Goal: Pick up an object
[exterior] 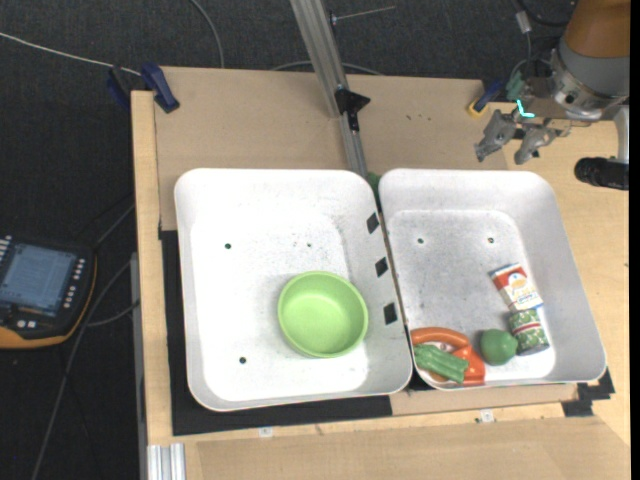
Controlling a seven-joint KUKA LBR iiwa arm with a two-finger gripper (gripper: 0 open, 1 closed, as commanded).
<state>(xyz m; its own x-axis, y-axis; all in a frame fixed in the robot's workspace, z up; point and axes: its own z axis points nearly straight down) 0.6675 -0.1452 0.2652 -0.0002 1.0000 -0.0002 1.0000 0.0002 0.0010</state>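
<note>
My gripper (pixel 512 144) hangs above the bench just beyond the far edge of the right bin (pixel 455 258). Its two grey fingers (pixel 492 139) point down and stand apart, open, with nothing between them. In the right bin's near corner lie an orange and green toy (pixel 446 356), a green ball (pixel 497 346) and a small can with a red, white and green label (pixel 521 307). A light green bowl (pixel 321 314) sits in the left bin (pixel 250 238).
A slanted metal pole (pixel 325 48) comes down to the gap between the bins at the far side. Blue clamps (pixel 158 86) hold the bench's far corners. A tablet-like pendant (pixel 40 283) lies on the floor to the left.
</note>
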